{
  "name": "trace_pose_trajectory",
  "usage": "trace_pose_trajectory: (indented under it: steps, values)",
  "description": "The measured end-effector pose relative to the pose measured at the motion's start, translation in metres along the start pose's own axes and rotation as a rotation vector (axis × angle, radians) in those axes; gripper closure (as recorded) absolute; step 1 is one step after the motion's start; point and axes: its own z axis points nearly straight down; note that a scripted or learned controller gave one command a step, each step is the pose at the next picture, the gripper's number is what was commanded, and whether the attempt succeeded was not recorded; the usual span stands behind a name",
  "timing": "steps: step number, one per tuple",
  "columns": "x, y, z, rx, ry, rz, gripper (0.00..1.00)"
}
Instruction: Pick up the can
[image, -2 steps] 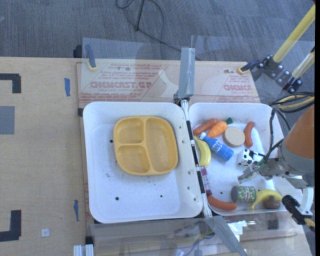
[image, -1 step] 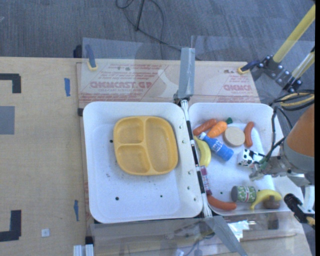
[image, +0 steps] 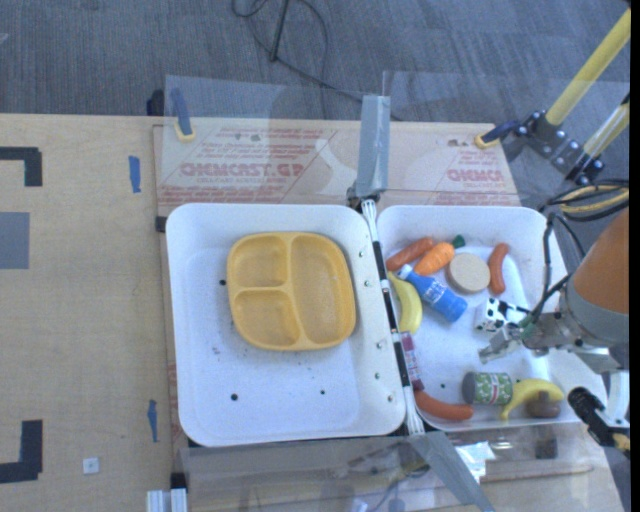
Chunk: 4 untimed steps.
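We list first the small green-labelled metal can, lying on its side in the right-hand white plastic bin, near that bin's front wall. Its long axis runs roughly left to right across the view. Just to its right rests a yellow banana with a browned end; to its left front lies an orange-red toy sausage.

The gripper sits above the can in the view, slightly toward the arm's side, near but apart from it. We judge the coming move to be a short travel toward the bin's front wall, with the fingers set across the can's short width. Whether the gripper is spread or pressed together we cannot tell; nothing shows between its fingers.

Also in that bin: a blue and white tube and a round tan disc.

The left-hand bin holds a yellow three-compartment plate.

Writing: red print on the cardboard sheet behind the bins, not clearly readable. The can's label is too small to read.
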Motion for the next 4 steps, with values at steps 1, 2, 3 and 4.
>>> trace_pose_trajectory:
  steps: [1, 2, 3, 4]
  values:
    - [0.029, 0.117, 0.017, -0.001, 0.005, 0.242, 0.0]
    - [0.0, 0.024, 0.021, 0.01, 0.006, 0.079, 0.0]
    - [0.02, 0.0, 0.02, 0.005, 0.005, 0.03, 0.0]
    - [0.068, 0.003, 0.019, 0.005, 0.005, 0.016, 0.0]
